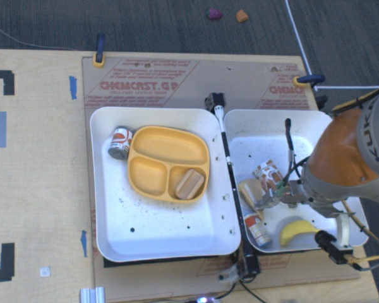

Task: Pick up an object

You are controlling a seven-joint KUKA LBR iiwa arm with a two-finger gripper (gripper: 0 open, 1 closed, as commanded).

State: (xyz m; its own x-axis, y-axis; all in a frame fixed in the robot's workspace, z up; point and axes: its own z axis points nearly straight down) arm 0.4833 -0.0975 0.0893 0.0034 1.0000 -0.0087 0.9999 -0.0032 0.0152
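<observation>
The right bin [265, 117] holds a yellow banana [298, 231] near its front, a small red-and-white bottle [259, 231] at the front left, a crumpled red-and-white packet [268, 171] and a tan lump [249, 192] by the left wall. My gripper [275, 196] reaches in from the right and sits low in this bin, right beside the tan lump and just below the packet. The arm's orange band [344, 153] covers the right part of the bin.
The left bin [164, 229] carries a yellow divided plate [167, 145] with a tan block [189, 184] in its lower right compartment. A crushed can [119, 142] lies next to the plate's left rim. Black cables [289, 141] hang over the right bin.
</observation>
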